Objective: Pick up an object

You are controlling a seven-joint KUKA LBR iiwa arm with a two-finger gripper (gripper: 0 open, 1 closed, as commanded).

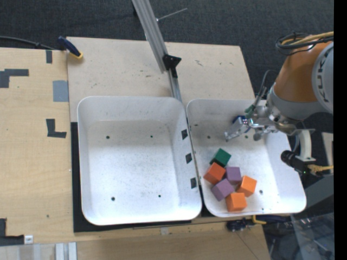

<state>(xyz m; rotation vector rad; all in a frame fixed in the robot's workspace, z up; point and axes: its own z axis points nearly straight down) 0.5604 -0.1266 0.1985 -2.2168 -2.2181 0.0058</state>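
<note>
I see two white bins side by side on the bench. The left bin (133, 161) has little dark specks on its floor. The right bin (287, 191) has the blocks in it.

The blocks sit in a small pile near the front of the right bin. There is a green block (221, 157) at the top of the pile. Just below it is an orange block (214, 173). Next to that is a purple block (233, 174), and a second purple block (223, 189) lies just under it. Another orange block (248, 185) sits on the right side of the pile, and a third orange block (236, 201) is at the very bottom. They are all close together, and some touch.

My arm (303, 88) comes in from the right (it is the big grey and orange one). The gripper (242, 128) hangs over the back part of the right bin. It is apart from the pile, further back than the green block. I see no block in it. It is small and shiny in my view, so I cannot tell how it stands.

A long grey metal bar (152, 28) runs down from the top to the spot where the two bins meet. A small blue and yellow clamp (70, 46) lies at the far left corner of the bench.
</note>
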